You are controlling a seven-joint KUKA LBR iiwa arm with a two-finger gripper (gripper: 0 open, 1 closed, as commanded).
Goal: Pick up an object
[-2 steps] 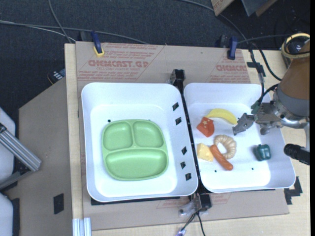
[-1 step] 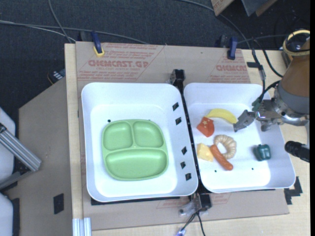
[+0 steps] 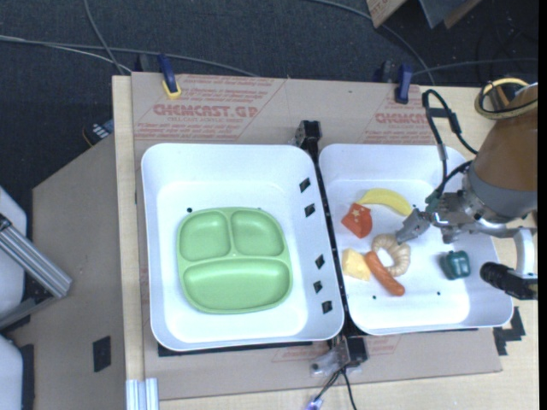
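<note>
Objects for picking are all piled in your right bin [image 3: 444,310] — a yellow banana [image 3: 386,200] at the top, a red piece [image 3: 358,221] just below it, then a pale ring-shaped thing [image 3: 395,252] touching an orange carrot [image 3: 385,276] and a yellow chunk [image 3: 355,263]. A teal item [image 3: 455,265] sits apart, further right. Your gripper [image 3: 412,228] hangs low just above the ring — can't tell how its tips stand. Left bin [image 3: 158,229] has a green divided plate [image 3: 232,260].
</note>
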